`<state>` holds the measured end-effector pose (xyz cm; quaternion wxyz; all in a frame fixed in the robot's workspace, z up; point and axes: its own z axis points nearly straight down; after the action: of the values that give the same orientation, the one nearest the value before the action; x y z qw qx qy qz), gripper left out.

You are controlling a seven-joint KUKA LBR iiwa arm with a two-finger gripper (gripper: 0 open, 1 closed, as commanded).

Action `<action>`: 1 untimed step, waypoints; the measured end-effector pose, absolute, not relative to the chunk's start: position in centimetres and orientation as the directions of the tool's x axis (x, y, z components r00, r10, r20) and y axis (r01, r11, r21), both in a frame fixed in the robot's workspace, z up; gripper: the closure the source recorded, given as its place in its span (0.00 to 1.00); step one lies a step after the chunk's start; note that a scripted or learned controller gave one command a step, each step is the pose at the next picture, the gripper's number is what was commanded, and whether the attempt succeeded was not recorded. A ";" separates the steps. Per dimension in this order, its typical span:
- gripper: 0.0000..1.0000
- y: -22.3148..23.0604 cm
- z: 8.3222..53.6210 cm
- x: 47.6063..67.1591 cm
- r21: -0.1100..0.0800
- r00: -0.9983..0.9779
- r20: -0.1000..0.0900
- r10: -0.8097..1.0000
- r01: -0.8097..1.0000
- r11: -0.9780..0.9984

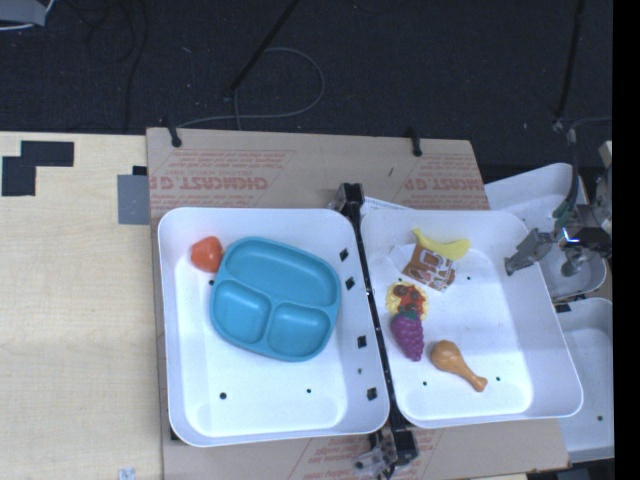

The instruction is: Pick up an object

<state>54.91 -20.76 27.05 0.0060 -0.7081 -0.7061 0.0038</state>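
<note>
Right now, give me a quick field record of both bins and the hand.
left bin: blue divided plate; orange-red tomato-like toy beside the plate's upper left
right bin: yellow banana, small printed packet, red-and-yellow toy, purple grapes, chicken drumstick
item layout: toys cluster in the right bin's left half; drumstick nearest the front
hand: at the right bin's right edge, upper part; nothing seen between its fingers
finger state: cannot tell
pick status: not yet done
</note>
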 end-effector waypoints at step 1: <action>0.00 -20.7 27.7 55.1 -0.001 0.000 0.000 1.000 1.000 0.000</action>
<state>55.11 -20.75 27.74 0.0005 -0.7072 -0.7070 0.0005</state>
